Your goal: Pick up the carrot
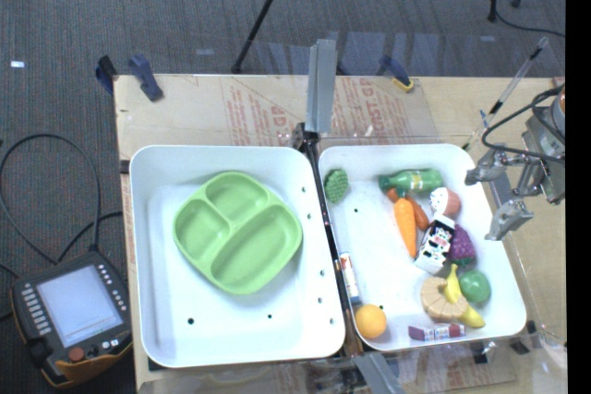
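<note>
1. Left bin (152, 198): a shallow white tray holding a green divided plate (238, 231). It plays no part in the present step.
2. Right bin (369, 163): a shallow white tray holding the mixed toy food. The task's thing lies in its upper middle.
3. Gripper (513, 198): it hangs at the far right, over the bin's right rim and well apart from the carrot. Nothing is seen between its fingers; how wide they stand cannot be told at this angle. Judged from this, the step in hand is the approach, with the grasp not yet begun.
4. Carrot (405, 227): orange and tapered. Its long axis runs nearly up-and-down in the view, leaning a little toward lower right. The broad end points up toward the green bottle (412, 181); the narrow tip points down toward the bin's bare floor.
5. Neighbours of the carrot: a black-and-white carton (435, 245) lies just beside its lower right, with purple grapes (461, 245) beyond; a small orange piece (420, 215) touches its right flank. The left flank is free.
6. Next move, as a judgement: the gripper should travel left over the carrot, turn so the fingers close across the short axis, and descend near mid-length, keeping clear of the carton.
</note>
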`<state>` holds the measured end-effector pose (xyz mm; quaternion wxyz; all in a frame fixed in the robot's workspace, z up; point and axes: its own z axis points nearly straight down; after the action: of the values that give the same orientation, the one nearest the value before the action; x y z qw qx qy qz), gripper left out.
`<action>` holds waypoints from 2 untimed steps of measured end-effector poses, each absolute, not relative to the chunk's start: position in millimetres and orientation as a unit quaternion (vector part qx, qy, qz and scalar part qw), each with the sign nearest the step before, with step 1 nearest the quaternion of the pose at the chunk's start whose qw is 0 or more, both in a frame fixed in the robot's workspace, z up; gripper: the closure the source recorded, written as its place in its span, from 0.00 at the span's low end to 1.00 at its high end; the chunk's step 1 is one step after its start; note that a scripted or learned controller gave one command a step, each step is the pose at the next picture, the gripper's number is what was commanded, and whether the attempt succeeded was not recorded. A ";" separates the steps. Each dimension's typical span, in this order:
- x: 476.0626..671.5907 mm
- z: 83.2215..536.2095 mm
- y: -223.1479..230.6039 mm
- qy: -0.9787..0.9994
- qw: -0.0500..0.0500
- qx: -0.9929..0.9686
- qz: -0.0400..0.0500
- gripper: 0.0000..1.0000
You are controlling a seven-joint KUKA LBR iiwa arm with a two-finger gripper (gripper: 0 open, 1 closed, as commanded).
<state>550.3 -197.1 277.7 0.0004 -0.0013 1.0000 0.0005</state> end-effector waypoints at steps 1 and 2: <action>567.8 153.0 -142.4 1.000 -0.007 0.010 0.003 0.00; 586.9 83.3 -128.6 1.000 -0.004 0.023 0.001 0.00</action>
<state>586.9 -128.6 83.3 -0.0037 0.0229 0.9997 0.0014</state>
